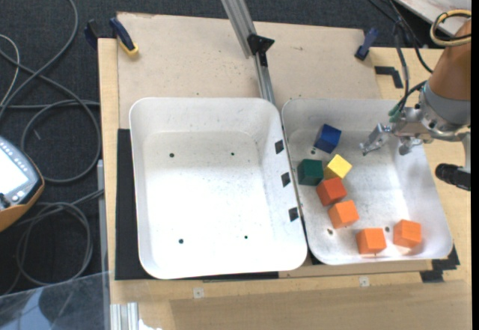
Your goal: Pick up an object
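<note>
Bench, pale wood: two shallow white plastic bins. Left bin [150, 134]: bare. Right bin [423, 194]: seven small cubes — one blue [327, 138], one green [310, 171], one yellow [338, 166], four orange [331, 191], grouped mid-bin toward its front edge. Gripper [388, 138] above the far right corner; grip state cannot be told.

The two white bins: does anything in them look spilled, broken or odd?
Nothing looks damaged or spilled. All seven blocks sit in the right bin: a blue block, green block, yellow block and four orange ones, loosely scattered. The gripper hangs above that bin's upper part.
</note>
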### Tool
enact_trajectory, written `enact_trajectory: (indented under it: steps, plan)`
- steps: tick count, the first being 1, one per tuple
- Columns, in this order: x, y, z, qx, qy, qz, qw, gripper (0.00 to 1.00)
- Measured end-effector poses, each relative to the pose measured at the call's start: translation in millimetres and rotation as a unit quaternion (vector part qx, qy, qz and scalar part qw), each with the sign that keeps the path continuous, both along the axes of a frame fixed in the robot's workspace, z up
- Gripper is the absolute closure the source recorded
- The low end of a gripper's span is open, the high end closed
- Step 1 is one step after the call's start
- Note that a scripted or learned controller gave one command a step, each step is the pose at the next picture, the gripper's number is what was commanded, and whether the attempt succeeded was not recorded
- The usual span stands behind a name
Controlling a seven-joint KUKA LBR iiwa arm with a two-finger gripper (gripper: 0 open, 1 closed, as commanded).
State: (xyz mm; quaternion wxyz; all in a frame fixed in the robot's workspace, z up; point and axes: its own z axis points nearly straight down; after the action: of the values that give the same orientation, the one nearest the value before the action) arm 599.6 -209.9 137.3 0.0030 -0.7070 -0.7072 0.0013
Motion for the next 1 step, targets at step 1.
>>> enact_trajectory:
  steps: [1]
  plan:
    - [2.3,-0.8,14.9,-0.0013,-0.004,0.0,1.0,1.0]
